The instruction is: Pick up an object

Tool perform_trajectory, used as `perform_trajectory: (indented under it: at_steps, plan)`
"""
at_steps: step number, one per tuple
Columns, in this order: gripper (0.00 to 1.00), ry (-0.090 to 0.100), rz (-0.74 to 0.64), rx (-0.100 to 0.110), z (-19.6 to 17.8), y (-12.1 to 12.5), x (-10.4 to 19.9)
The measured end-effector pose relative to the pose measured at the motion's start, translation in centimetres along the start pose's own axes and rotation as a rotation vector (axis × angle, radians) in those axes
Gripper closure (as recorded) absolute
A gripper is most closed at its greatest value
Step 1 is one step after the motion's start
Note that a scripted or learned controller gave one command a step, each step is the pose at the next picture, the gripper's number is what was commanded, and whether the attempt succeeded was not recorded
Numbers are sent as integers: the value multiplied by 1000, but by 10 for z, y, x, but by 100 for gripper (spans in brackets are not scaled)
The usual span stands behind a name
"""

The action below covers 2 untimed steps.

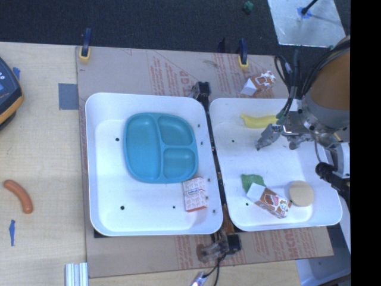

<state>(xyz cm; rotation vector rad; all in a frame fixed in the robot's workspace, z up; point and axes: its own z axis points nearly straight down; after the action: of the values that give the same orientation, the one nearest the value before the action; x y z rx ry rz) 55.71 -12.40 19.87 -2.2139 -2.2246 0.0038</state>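
Pincer [269, 138] sits low over the right bin [232, 159], near its upper middle. Whether it is released or clenched cannot be told from this slanted view; nothing shows within its grip.

Yellow banana-shaped piece [257, 120] lies just up-left of the pincer, close to it, contact unclear. Below the pincer, well apart: green piece [252, 180] with a small white block [256, 191] against it. A brown-and-white packet [274, 203] touches that block on the far side. A round tan bun-like piece [300, 193] lies just beside the packet, down-right of the pincer.

Left bin [98, 159], well to the pincer's left, bears a blue divided plate [159, 146]. A red-and-white sachet [194, 194] lies just below the plate's near corner.

Outside the bins: another brown-and-white packet [259, 83] on the cardboard above the pincer. A sausage-shaped piece [18, 195] lies far left on the wooden surface [41, 159].
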Motion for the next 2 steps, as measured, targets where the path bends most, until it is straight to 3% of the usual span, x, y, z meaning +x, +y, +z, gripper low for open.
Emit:
perform_trajectory:
  at_steps: [1,2]
  plan:
    - [0,0,0,-2,24,78,-24]
    - [0,-1,0,3,76,-30,-25]
